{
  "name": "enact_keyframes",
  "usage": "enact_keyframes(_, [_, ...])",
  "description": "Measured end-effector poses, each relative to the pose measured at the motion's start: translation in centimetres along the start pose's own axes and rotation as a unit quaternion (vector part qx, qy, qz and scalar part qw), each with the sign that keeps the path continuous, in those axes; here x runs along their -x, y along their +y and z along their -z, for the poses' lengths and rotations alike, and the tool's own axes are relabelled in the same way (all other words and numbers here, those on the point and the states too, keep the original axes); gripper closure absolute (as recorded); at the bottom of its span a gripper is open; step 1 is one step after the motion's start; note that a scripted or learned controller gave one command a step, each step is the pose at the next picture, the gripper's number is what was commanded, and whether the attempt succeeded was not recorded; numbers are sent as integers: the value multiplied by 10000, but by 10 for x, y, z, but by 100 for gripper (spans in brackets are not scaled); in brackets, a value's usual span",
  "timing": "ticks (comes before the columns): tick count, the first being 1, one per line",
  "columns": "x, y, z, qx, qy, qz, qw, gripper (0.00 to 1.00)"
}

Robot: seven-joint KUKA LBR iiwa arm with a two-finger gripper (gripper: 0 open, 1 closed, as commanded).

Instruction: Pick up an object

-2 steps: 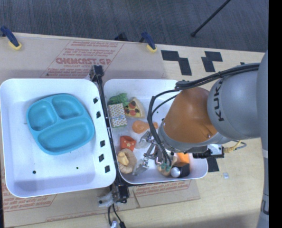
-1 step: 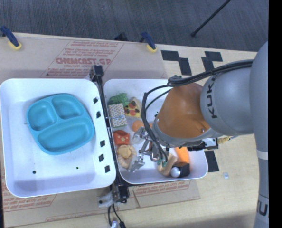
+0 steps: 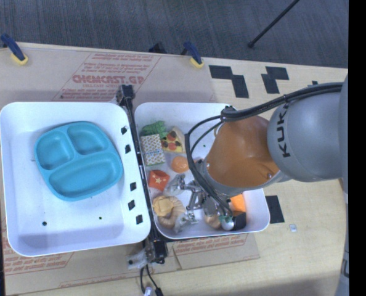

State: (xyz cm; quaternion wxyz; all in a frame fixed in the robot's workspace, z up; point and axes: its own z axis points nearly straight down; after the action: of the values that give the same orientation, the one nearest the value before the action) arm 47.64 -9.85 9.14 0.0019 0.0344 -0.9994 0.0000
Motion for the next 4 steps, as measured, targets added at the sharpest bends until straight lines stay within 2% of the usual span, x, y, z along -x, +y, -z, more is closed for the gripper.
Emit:
enact_keyframes(1, [51, -2, 1, -2, -17, 135, 9999, 0])
enact_keyframes(2, [169, -11, 1, -5, 36, -131, 9999, 0])
enact_keyframes(3, [54, -23, 0, -1, -5, 1033, 9946, 0])
enact_keyframes(4, [70, -8, 1, -5, -23, 2465, 9691, 0])
